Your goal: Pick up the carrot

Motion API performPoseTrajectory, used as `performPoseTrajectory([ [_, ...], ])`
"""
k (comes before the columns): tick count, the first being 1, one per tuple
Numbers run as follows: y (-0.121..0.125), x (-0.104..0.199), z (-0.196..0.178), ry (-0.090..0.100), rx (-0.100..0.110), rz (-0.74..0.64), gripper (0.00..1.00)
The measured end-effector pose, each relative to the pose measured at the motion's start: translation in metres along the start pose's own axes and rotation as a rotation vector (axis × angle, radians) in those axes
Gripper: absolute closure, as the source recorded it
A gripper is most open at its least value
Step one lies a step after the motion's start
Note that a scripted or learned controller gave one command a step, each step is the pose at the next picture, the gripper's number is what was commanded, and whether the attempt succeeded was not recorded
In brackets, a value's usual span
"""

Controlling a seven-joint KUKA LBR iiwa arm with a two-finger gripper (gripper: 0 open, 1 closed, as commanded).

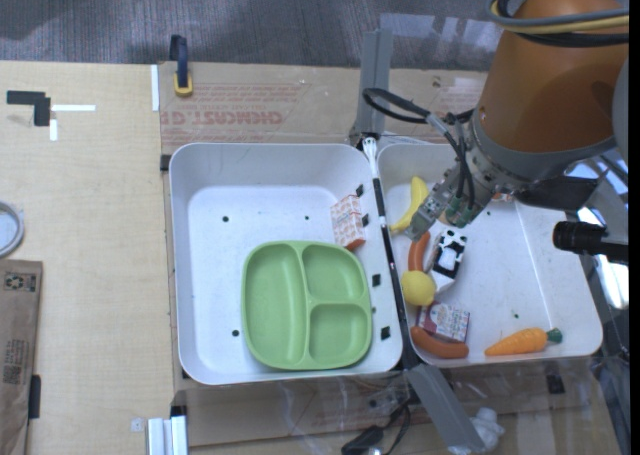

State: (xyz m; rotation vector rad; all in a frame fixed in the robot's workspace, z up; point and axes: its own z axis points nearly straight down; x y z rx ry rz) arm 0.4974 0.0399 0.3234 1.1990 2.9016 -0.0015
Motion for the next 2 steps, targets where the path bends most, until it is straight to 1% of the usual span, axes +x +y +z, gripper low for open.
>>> performPoseTrajectory([
  [1,-0.001,0.027,0.094,0.003,0.002,-0.130,1.00],
  [2,0.028,0.032,0.051,0.001,0.002,0.220,1.00],
])
